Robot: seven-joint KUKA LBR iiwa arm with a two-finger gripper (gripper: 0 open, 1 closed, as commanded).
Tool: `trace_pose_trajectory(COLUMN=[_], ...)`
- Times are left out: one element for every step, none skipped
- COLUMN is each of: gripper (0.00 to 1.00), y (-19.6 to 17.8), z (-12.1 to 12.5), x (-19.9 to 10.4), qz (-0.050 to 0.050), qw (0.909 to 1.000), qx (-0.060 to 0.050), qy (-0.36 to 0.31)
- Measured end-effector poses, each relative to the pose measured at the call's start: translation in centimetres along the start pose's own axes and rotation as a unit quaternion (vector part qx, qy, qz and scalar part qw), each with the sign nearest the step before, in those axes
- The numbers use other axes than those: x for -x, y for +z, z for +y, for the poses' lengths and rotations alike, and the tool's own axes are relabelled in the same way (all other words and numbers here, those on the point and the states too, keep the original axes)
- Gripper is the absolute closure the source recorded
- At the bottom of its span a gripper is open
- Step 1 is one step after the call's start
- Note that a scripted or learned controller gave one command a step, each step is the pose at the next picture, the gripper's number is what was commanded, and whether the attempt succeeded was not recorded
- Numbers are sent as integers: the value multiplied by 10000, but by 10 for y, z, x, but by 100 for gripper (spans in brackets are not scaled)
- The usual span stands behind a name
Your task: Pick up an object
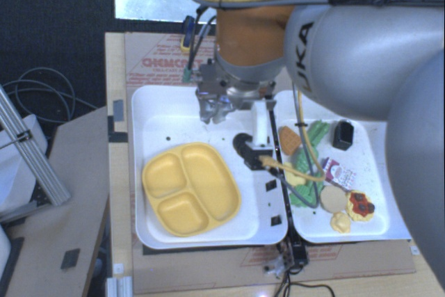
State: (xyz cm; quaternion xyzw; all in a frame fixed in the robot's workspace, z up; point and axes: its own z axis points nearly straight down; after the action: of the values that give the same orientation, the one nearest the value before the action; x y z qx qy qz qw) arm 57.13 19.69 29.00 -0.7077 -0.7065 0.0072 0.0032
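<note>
The gripper (pixel 212 110) hung over the left bin (pixel 156 115), just beyond the yellow tray (pixel 201 177); its state, open or closed, could not be told.

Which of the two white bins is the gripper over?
The view's left bin, holding the yellow tray; the gripper hangs over its far side.

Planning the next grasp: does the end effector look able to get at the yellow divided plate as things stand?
Probably yes. The end effector hangs over the left bin just beyond the yellow divided plate, which lies uncovered with only bare bin floor between them.
</note>
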Motion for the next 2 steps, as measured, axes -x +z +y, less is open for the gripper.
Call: trace_pose_trajectory(gripper=[100,100], y=[-124,-254], z=[-52,32], x=[28,76], qz=[53,34], qw=[9999,9998], qx=[130,178], qy=[-14,12])
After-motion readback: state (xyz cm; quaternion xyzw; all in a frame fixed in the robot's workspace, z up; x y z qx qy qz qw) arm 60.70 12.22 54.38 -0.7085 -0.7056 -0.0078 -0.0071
